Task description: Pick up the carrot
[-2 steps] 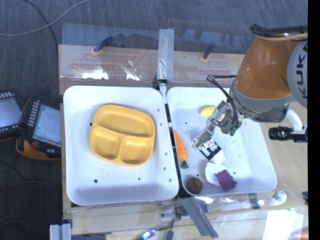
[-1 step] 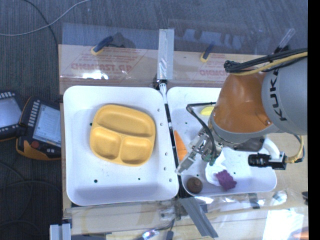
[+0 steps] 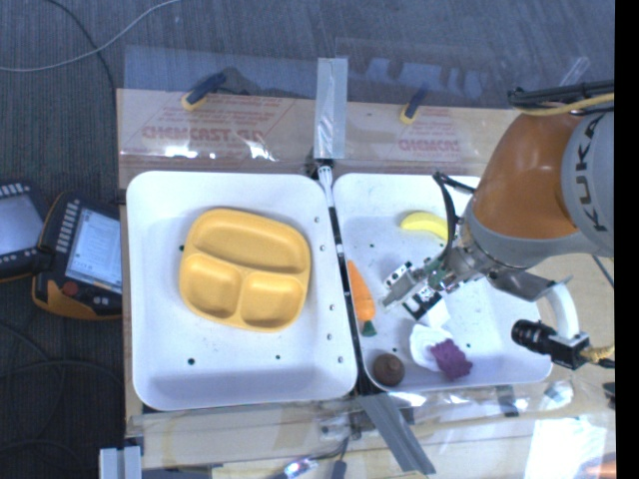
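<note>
The carrot (image 3: 360,292) is orange with a green stem end and lies along the left wall of the right bin (image 3: 384,200), pointing up the view. My gripper (image 3: 403,284) hovers just to the carrot's right, low over the bin floor, with its fingers spread and nothing between them. The grey and orange arm reaches in from the right above the bin.
A yellow divided tray (image 3: 244,266) sits in the left bin (image 3: 160,297). In the right bin lie a yellow banana (image 3: 423,225) at the back, a purple item (image 3: 449,358) on a white plate (image 3: 423,340), and a brown round piece (image 3: 386,369) at the front.
</note>
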You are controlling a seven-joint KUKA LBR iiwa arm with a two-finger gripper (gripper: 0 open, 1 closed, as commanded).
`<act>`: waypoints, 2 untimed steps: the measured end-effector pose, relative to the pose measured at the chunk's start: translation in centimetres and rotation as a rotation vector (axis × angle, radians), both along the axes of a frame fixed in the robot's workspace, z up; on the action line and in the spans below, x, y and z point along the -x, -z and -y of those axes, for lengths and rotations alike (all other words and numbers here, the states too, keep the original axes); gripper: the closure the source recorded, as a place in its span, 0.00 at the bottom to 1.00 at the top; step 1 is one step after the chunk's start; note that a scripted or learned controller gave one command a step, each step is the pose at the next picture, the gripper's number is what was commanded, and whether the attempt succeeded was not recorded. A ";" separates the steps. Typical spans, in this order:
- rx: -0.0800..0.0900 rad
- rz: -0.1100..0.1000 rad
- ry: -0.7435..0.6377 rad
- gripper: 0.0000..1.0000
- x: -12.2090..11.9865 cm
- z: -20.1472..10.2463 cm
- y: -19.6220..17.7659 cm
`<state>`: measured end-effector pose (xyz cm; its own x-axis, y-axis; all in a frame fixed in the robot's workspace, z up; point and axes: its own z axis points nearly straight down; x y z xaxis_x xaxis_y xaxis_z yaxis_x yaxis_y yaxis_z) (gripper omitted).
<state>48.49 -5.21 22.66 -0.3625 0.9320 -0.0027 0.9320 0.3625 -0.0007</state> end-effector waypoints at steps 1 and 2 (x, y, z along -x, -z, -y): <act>-0.002 -0.004 -0.129 0.00 -1.7 -8.6 4.4; -0.001 -0.003 -0.180 0.00 0.1 -7.8 4.4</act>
<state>48.39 2.63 18.27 -0.5235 0.8520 -0.0005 0.8520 0.5235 -0.0032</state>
